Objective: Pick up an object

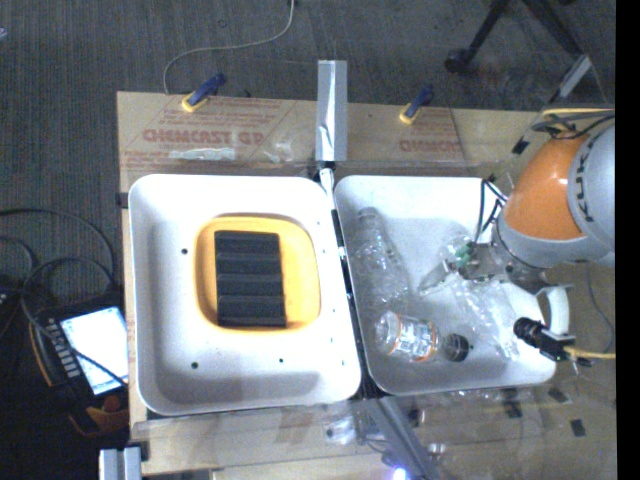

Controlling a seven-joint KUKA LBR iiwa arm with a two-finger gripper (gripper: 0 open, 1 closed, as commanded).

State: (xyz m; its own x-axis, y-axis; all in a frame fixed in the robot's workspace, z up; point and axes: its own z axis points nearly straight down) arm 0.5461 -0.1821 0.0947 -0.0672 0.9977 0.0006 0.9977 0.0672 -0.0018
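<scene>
In the right bin (pixel 420 190) a clear plastic bottle (pixel 418 337) with an orange-and-white label and a dark cap lies on its side near the front wall. A second clear bottle (pixel 372 246) lies toward the bin's back left. Crumpled clear plastic (pixel 478 303) sits at the right side. My gripper (pixel 466 259) reaches in from the right, low over that clear plastic, under the orange band of the arm (pixel 545 206). In the left bin (pixel 160 268) sits a yellow tray (pixel 304 268) holding a black ridged block (pixel 249 278).
A metal post (pixel 331 108) stands behind the seam between the bins. Two blue-and-yellow clamps (pixel 203 91) (pixel 416 104) hold the board at the back. Cables and a white connector (pixel 555 313) hang by the right bin's right wall. A tablet (pixel 92 344) lies on the floor at left.
</scene>
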